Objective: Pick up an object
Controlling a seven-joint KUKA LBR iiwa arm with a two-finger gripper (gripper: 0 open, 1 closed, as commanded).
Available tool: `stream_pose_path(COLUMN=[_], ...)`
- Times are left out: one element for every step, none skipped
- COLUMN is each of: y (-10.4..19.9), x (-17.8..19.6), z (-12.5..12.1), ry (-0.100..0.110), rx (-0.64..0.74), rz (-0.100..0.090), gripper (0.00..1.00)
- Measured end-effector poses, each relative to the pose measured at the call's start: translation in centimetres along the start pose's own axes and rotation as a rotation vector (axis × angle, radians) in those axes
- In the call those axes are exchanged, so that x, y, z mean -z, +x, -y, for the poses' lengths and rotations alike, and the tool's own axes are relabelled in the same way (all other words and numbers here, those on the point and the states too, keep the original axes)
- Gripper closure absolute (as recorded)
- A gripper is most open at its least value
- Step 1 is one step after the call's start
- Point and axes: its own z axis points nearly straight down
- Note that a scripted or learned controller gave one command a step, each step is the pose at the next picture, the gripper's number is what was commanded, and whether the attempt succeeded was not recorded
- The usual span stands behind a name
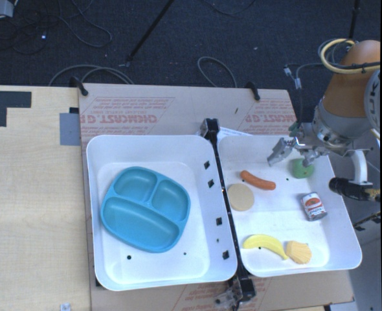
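My gripper hangs over the far side of the right bin, its two fingers spread apart, open, with nothing between them. A small green round object lies just below and in front of the right finger. An orange sausage-shaped piece lies left of it, with a tan round disc beside that. A small red-labelled can rests near the bin's right wall. A yellow banana and a pale yellow lumpy piece lie at the front.
The left bin holds a blue divided plate. A black-clipped divider separates the two bins. Cardboard lies under both, with wooden bench to the left.
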Motion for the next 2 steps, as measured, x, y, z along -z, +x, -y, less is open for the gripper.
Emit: stream_pose_path(y=[-0.1,0.0], x=[-5.4,-9.9], z=[-0.9,-1.3], ry=[0.005,-0.014], rx=[0.001,0.0], rz=[-0.001,-0.001], gripper=[0.0,0.0])
